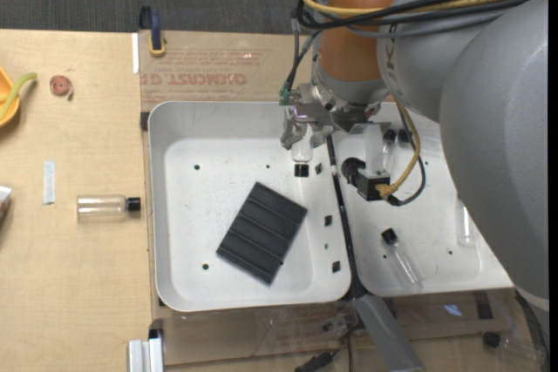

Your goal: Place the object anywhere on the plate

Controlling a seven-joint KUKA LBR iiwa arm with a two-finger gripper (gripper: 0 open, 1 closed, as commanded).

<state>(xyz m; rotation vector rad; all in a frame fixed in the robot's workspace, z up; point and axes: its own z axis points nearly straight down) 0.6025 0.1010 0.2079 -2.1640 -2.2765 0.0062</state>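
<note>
Gripper: we see the gripper (302, 154) low over the upper right corner of the left bin (174, 274), close to the divide between the bins. We cannot tell from this view how it is set or whether it has anything in hold.
Plate: we take the dark ribbed slab (262, 233) lying tilted on the left bin floor to be the plate. Nothing rests on it.
Object: we judge a clear vial with a black cap (399, 257), lying in the right bin (488, 274), to be a likely candidate; a second such vial (108, 205) lies on the worktop (70, 292), left of the bins.
Progress: nothing placed. A confirmed grasp, the carry and the set-down are all left, as far as we can see.
Writing: red print on the cardboard sheet (209, 70) behind the bins appears mirrored or inverted; we cannot read it with confidence.
Other: orange item (7, 96) at the far left edge.
</note>
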